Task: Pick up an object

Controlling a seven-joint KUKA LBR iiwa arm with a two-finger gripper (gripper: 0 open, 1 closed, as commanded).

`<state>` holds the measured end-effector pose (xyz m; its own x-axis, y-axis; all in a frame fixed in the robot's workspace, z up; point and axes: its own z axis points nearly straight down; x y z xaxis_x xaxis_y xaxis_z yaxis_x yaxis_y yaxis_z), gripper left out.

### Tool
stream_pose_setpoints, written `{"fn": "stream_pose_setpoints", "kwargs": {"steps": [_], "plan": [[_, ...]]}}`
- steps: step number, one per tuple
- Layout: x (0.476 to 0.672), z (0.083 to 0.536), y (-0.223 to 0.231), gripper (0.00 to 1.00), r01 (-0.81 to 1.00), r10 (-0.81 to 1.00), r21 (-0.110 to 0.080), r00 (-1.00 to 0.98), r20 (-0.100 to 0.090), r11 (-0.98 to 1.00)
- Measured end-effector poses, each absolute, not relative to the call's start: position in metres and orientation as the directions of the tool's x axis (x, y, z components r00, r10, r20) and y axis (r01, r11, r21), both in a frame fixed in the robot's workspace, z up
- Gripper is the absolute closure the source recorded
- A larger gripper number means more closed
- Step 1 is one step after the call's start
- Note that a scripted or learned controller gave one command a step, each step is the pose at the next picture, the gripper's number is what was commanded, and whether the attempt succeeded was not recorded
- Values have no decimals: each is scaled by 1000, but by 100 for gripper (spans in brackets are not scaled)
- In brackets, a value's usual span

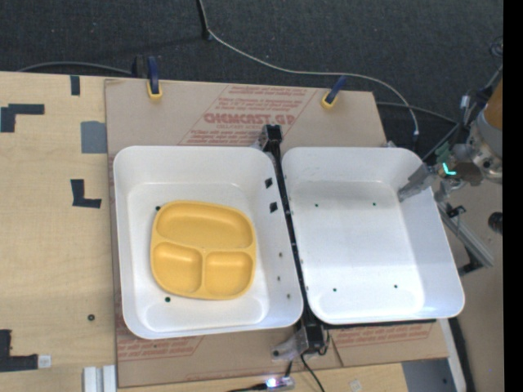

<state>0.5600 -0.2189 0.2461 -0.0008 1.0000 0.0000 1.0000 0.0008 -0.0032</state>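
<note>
Resting flat on the floor of the left bin (131, 219), a yellow three-compartment plate (203, 249) sits slightly toward that bin's left side, clear of the walls. The right bin (433, 243) lies beside it, the two touching along a black centre strip. The gripper (425, 180) hangs over the right bin's far right rim, well apart from the plate; grip state: cannot tell.

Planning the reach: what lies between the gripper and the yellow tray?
In the camera view, the right bin and the black divider lie between the gripper and yellow tray.
</note>
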Motion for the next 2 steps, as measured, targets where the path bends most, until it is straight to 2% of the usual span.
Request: {"fn": "stream_pose_setpoints", "kwargs": {"steps": [1, 2], "plan": [[561, 247, -219, 0, 1000, 1000, -1, -1, -1, 1], [555, 183, -219, 0, 1000, 1000, -7, -1, 1, 1]]}}
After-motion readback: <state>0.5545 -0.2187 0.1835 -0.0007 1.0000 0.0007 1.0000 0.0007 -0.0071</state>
